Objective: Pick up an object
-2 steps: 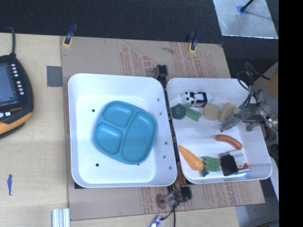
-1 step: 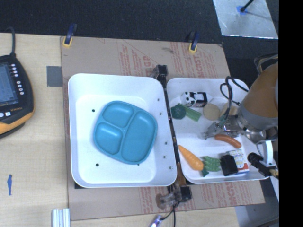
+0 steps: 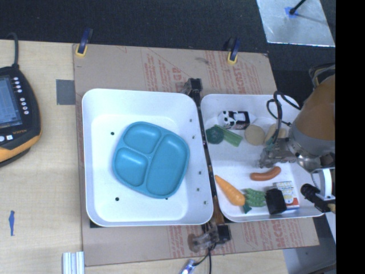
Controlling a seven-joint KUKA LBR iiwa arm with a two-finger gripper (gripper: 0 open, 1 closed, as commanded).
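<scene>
In the right bin (image 3: 228, 213), near its right wall, the tool (image 3: 270, 157) is hanging low over the white floor, just above the sausage (image 3: 265, 175). Its dark fingers are pointing down and toward the left, and whether they are spread or pressed together cannot be told from this angle; nothing is showing between them. The grey arm (image 3: 315, 131) with its orange band is reaching in behind it from the right edge.

The sausage is lying flat, reddish-brown, slightly curved, just beside the tool's tip. Near the front of the same bin a carrot (image 3: 229, 190) is lying at a slant, its green top (image 3: 255, 198) pointing right. Beside that, a black block (image 3: 275, 201) is resting against a small printed box (image 3: 287, 193). Toward the back of the bin a black-and-white cow toy (image 3: 234, 119) is sitting near the wall, with a green vegetable piece (image 3: 222, 136) in front of it and a tan round piece (image 3: 255, 134) to its right.

The left bin (image 3: 94, 153) is holding a blue divided plate (image 3: 150, 159), turned at an angle. On the desk (image 3: 45, 198) at the far left, a black and orange handheld controller (image 3: 14, 116) is lying apart from both bins.
</scene>
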